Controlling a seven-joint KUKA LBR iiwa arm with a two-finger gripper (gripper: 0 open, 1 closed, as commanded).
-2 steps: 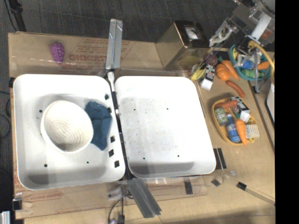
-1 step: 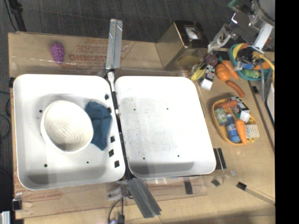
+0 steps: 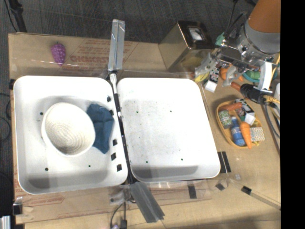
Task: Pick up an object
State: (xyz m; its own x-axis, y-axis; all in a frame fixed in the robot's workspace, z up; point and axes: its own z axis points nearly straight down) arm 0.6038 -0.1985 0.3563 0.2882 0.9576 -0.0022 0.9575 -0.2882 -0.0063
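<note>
- White woven bowl point(image 3: 69, 128) and blue cloth point(image 3: 101, 126) lie touching in the left bin point(image 3: 28, 92), left of frame centre.
- Gripper point(image 3: 228, 63) sits upper right, outside both bins; finger state I cannot tell.
- Best target, I judge: the soft cloth, approached from above.

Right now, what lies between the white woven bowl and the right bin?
In the camera view, a blue cloth lies beside the white bowl, then the divider where the left bin meets the right bin.

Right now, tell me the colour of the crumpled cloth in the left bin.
Dark blue crumpled cloth; clearest in the camera view.
</note>
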